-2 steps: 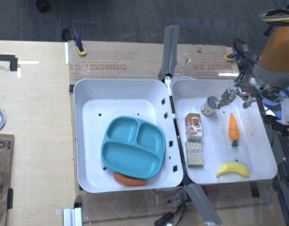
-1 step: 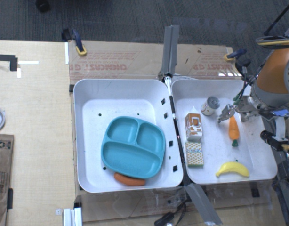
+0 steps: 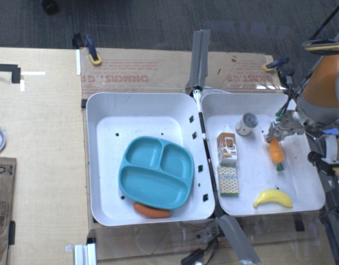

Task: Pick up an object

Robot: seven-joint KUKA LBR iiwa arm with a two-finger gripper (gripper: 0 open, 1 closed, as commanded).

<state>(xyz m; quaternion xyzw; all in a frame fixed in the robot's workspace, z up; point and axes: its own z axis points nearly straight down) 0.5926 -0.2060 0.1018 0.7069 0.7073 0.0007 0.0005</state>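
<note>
In the right bin [image 3: 302, 203] an orange toy carrot [image 3: 276, 153] with a green stub lies pointing toward the front. My gripper [image 3: 275, 136] is right at the carrot's far end, reaching in from the right. To the left of it are a small grey can [image 3: 247, 123], an upright white and orange carton [image 3: 227, 148] and a green patterned box [image 3: 228, 180]. A yellow banana [image 3: 273, 199] lies near the bin's front wall.
The left bin [image 3: 98, 148] holds a blue divided plate [image 3: 157, 172] with an orange sausage [image 3: 152, 210] at its front edge. A raised divider [image 3: 201, 142] separates the bins. The arm's orange band [image 3: 324, 81] looms over the right bin's right side.
</note>
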